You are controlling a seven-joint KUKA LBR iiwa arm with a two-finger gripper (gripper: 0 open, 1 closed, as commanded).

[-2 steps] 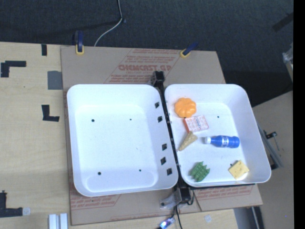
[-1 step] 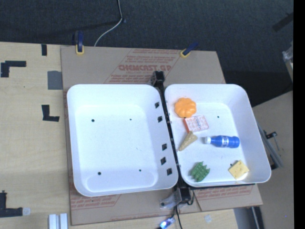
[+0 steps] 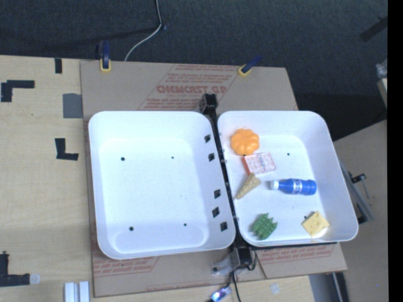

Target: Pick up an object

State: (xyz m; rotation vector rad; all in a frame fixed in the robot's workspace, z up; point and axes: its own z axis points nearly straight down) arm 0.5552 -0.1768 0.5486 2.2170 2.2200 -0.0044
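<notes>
Below, on the worktop (image 3: 38, 194), two shallow white bins were seen side by side on a brown cardboard sheet (image 3: 189, 87) printed with red lettering. The left bin (image 3: 101, 137) was held against the right bin (image 3: 327, 162) along a shared middle edge, where small black clips (image 3: 219, 194) were spaced. All the loose objects were found in the right bin. An orange pumpkin-shaped toy (image 3: 244, 141) was placed near the bin's far left corner. Just in front of it, a small pink and white packet (image 3: 259, 163) was laid flat. A tan cone (image 3: 247, 185) was set at a slant beside the middle edge, just below the packet. To its right, a blue bottle (image 3: 294, 186) with a white cap was laid on its side, well apart from the bin's right wall. Near the front edge, a green spiky toy (image 3: 264, 226) was seen, and to its right a yellow sponge-like block (image 3: 315, 223) was rested close to the front right corner. None of the objects was touched by another, save that the packet lay close to the pumpkin toy. Whether the tool was apart or together could not be told. Two clamps, one yellow and blue (image 3: 104, 56) and one at the sheet's far right (image 3: 249, 66), were fixed on the cardboard's far edge.
</notes>
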